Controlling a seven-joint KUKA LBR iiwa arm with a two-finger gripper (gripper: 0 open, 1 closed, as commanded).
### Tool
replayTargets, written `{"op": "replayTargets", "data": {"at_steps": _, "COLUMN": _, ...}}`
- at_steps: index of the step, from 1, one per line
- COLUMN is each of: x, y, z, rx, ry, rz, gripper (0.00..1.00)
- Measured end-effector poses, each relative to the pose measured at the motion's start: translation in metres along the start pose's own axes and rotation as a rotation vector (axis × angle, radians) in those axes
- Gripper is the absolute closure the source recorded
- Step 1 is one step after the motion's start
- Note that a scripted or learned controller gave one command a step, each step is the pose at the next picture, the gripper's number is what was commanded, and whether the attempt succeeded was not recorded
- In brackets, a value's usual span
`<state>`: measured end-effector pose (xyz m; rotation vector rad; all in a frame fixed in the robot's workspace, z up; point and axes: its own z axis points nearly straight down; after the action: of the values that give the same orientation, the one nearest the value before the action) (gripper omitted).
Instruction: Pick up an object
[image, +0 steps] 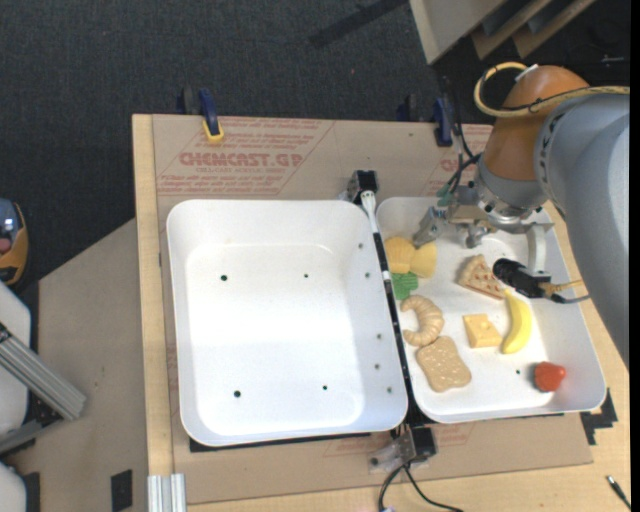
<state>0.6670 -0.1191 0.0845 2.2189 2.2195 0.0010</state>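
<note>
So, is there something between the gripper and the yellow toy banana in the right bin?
Yes. A dark part of the arm's tool lies just above the top end of the yellow toy banana, and a tan waffle-like wedge sits close on its left. The gripper is at the back of the right white bin.

We see our grey arm (590, 170) reaching in from the right, its orange band (520, 120) above the wrist. The gripper (452, 228) hangs at the arm's end, pointing down and leftward, its two fingers (428, 227) spread apart with nothing between them.
</note>
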Motion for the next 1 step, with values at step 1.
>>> {"op": "replayTargets", "data": {"at_steps": 1, "x": 0.0106, "y": -0.0003, "z": -0.0008, "rx": 0.002, "ry": 0.001, "rz": -0.001, "gripper": 0.0}}
